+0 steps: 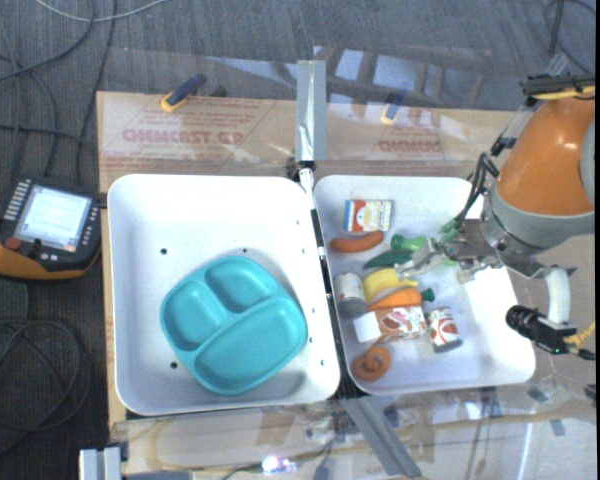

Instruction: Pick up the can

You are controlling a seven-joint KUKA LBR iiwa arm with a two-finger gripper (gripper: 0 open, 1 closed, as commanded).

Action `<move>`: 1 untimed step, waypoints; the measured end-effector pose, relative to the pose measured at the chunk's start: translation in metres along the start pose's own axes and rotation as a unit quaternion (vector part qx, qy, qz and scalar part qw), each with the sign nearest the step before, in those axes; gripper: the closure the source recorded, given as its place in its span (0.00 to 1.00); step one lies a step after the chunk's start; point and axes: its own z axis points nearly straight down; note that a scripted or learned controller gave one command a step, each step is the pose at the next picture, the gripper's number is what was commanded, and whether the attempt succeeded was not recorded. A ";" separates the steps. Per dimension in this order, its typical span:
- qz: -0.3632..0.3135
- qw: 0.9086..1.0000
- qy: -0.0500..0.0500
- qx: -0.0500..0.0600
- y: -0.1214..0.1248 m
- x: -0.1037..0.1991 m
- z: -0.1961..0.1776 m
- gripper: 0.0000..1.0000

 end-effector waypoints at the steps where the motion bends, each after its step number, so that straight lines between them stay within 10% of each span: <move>1: -0.006 1.000 -0.001 -0.001 -0.029 -0.060 0.024 0.00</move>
